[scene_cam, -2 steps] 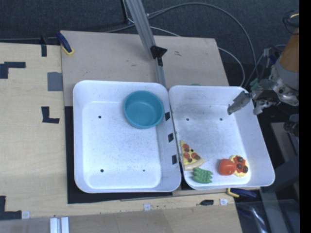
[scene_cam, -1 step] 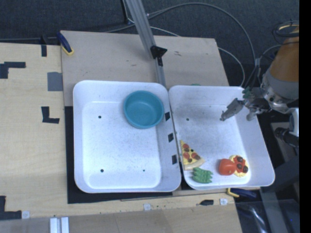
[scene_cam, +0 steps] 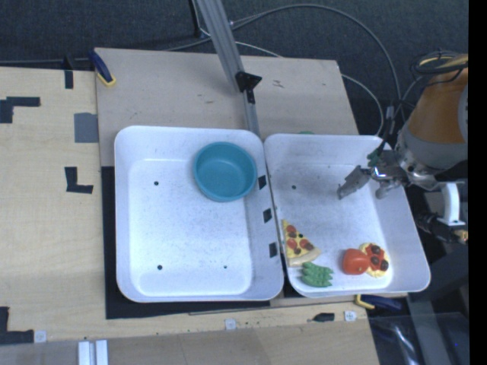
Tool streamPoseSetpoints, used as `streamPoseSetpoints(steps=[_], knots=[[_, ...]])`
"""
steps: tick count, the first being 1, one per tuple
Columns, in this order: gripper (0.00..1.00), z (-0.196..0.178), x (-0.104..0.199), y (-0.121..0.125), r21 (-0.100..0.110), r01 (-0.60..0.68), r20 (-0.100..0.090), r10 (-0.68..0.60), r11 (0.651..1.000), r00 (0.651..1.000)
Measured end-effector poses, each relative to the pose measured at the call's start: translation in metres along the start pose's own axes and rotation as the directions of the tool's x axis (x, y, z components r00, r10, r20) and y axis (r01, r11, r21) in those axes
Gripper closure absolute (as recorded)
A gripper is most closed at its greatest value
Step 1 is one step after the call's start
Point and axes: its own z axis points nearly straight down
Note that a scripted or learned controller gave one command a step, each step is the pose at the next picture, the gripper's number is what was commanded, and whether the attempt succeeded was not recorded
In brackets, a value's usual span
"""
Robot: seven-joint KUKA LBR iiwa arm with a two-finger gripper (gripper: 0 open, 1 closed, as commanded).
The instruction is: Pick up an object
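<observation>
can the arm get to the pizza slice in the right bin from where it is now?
Probably yes. The gripper sits over the upper part of the right bin, and bare bin floor lies between it and the pizza slice. The slice lies against the left wall, which may crowd one finger.

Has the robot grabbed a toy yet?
Not yet. The gripper hangs over the right bin with nothing between its fingers. The pizza slice, green toy and red tomato lie untouched at the bin's near end. Reaching and picking are left.
</observation>
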Motion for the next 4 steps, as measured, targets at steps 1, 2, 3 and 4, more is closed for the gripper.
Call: streamPoseSetpoints(steps=[1,2,3,4], knots=[[0.0,0.043,0.002,0.002,0.001,0.0,0.0,0.0,1.0,1.0],[1.0,0.031,0.001,0.003,-0.002,0.0,0.001,0.0,1.0,1.0],[1.0,-0.01,0.002,0.001,-0.006,0.0,0.001,0.0,1.0,1.0],[1.0,-0.039,0.003,0.001,-0.005,0.0,0.001,0.0,1.0,1.0]])
